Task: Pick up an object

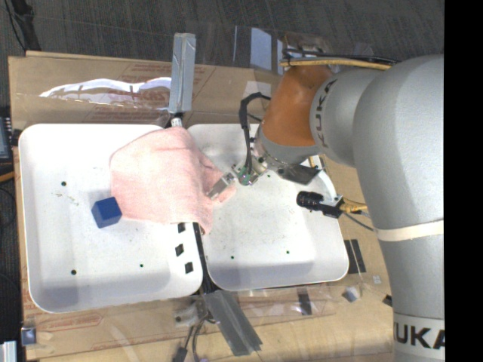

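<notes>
Pink cloth [162,178] lies draped over the divider between left bin [45,277] and right bin [302,266]. My gripper [220,187] pinches its right edge. Blue cube [106,211] rests in left bin, beside the cloth.

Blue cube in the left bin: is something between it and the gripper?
Yes. The pink cloth, draped over the divider between the bins, lies between the gripper and the blue cube.

Two white bins [45,277] sit on a cardboard sheet [90,74].
</notes>
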`<state>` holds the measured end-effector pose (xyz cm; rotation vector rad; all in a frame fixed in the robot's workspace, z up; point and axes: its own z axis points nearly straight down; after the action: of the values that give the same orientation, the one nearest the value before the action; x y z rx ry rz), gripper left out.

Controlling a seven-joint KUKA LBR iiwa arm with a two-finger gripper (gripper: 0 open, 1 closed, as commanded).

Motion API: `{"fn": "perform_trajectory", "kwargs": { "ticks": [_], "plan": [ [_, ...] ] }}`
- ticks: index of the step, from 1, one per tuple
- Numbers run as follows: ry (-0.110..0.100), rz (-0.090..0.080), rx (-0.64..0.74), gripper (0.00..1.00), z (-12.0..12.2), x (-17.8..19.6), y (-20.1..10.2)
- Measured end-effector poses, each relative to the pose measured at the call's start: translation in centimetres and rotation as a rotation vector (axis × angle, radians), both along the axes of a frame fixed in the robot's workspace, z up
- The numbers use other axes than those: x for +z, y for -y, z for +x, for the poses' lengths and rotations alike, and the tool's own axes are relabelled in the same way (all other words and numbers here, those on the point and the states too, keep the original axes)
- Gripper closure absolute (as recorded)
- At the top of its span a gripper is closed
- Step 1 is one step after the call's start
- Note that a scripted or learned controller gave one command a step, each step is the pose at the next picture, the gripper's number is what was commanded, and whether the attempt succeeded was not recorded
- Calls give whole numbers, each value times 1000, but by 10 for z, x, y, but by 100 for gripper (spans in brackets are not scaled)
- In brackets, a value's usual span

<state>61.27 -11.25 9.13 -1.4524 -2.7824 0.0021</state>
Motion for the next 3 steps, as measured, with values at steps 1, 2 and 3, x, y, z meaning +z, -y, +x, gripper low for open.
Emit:
{"fn": "perform_trajectory", "kwargs": {
  "ticks": [1,2,3],
  "plan": [
    [0,-1,4,100,1,10,0],
    [0,-1,4,0,1,10,0],
    [5,-1,33,0,-5,93,19]
  ]
}}
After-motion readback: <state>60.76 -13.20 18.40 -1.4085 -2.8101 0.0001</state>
